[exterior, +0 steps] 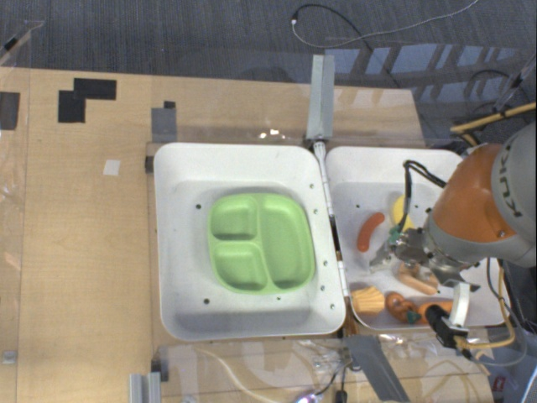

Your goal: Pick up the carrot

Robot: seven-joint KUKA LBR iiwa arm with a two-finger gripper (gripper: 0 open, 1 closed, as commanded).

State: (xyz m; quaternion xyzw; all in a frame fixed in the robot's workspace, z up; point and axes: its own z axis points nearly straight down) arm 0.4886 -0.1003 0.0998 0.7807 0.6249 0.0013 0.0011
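The claw (409, 250) hangs low in the right bin (362, 164), crowded; its grip I cannot tell. The carrot (370, 231) lies just beside it.

Green divided plate (260, 243) in left bin (172, 250), red sausage (369, 231) and yellow item (398, 211) in right bin (361, 168)

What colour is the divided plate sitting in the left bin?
Light green. The divided plate shows clearly in the camera view, lying in the white left bin.
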